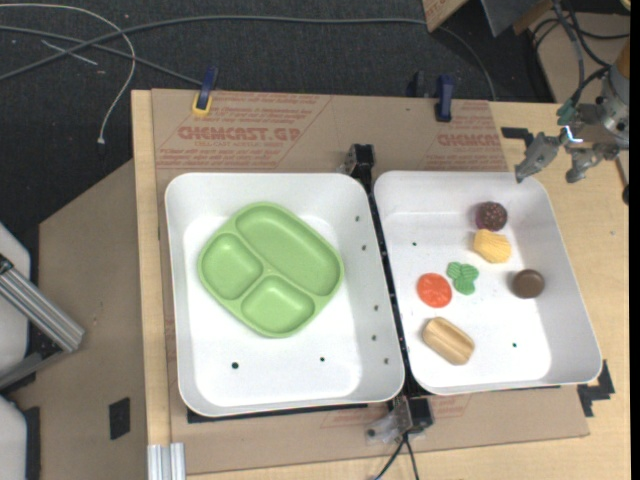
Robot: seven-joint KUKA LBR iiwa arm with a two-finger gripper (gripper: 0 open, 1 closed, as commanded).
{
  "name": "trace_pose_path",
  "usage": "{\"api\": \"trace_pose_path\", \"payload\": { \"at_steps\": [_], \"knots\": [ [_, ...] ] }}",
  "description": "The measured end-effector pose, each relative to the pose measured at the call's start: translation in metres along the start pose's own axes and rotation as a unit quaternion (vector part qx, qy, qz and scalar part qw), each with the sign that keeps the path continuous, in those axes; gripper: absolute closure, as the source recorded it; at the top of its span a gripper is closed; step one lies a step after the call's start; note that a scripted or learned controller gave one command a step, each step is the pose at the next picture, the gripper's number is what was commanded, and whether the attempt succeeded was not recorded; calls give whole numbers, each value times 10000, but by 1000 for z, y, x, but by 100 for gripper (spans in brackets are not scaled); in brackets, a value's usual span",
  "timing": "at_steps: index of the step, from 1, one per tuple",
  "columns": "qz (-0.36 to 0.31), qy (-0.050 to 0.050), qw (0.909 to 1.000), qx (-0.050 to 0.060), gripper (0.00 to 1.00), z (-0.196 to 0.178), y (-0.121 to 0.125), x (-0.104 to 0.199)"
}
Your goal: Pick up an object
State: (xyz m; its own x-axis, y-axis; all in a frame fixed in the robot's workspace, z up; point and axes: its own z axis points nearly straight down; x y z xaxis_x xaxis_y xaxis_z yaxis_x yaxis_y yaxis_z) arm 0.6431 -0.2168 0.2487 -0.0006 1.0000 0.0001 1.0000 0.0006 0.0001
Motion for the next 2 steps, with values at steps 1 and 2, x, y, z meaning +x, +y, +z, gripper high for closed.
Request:
{"api": "trace_pose_path", "payload": {
  "at_steps": [1, 2],
  "knots": [
    [1, 6, 10000, 21, 0, 43, -5, 2],
    [1, 8, 10000, 26, 0, 89, -13, 5]
  ]
}}
